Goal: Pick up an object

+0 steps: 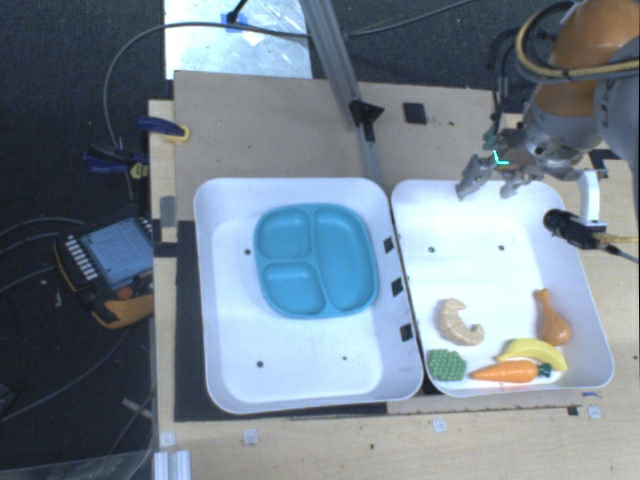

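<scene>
Gripper (494, 182), fingers apart and empty, hovers at right bin's (420, 268) twelve o'clock rim; croissant (458, 322), carrot (506, 372), banana (535, 352) remain unpicked.

Spread jaws above right bin (500, 233)

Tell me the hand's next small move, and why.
Probably travel toward the near end of the right bin. The hand hangs open with nothing between its fingers over the far rim, while the croissant, drumstick, banana, carrot and broccoli lie there.
</scene>
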`<move>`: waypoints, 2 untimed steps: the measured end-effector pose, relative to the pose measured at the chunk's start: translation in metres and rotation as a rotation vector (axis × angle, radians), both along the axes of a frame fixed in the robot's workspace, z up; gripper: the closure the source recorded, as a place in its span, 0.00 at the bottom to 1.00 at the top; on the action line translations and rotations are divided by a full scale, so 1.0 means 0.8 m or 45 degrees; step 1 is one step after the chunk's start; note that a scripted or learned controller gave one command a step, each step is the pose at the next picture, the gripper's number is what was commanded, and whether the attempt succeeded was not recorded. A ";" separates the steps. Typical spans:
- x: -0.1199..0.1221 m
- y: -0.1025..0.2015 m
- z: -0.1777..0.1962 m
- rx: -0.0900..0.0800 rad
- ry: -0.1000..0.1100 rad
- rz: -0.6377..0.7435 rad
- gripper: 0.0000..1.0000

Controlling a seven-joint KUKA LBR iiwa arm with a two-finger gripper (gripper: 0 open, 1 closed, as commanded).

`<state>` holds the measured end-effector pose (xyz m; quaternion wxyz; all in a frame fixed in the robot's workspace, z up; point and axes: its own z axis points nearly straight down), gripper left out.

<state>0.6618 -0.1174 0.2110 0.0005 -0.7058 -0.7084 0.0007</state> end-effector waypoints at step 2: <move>-0.002 -0.003 -0.076 0.000 0.002 -0.002 0.00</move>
